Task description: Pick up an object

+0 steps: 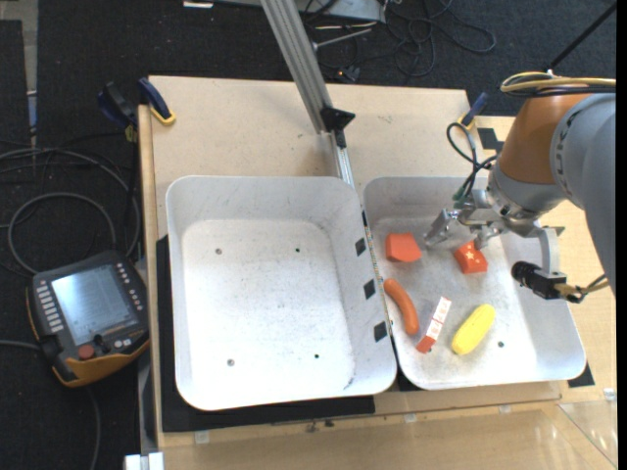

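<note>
One white-and-red marker (434, 323) bears print, seemingly too small to read.

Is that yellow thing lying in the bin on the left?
No, the yellow corn-shaped toy lies in the right bin, near its front edge, beside a small white and red marker.
</note>
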Controlling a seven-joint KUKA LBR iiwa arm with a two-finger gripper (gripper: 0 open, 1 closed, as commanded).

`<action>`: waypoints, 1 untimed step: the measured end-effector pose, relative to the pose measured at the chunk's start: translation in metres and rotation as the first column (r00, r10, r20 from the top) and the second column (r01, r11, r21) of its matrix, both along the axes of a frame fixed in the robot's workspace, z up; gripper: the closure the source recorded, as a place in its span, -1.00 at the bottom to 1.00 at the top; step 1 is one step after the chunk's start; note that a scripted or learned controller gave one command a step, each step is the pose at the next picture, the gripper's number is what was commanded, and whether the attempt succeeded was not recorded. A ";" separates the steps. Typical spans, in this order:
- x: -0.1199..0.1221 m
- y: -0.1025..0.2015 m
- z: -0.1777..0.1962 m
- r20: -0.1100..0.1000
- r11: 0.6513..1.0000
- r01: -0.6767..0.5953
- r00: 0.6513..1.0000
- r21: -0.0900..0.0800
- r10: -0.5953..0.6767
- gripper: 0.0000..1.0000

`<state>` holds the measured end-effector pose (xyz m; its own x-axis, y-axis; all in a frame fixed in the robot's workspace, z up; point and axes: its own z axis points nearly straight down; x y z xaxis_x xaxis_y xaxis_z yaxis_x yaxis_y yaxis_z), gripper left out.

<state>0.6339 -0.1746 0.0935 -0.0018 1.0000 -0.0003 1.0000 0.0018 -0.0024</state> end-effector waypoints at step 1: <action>0.001 0.000 0.013 0.005 1.000 -0.001 1.000 -0.001 0.001 1.00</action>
<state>0.6353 -0.1746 0.1062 -0.0025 1.0000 -0.0013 1.0000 0.0025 0.0025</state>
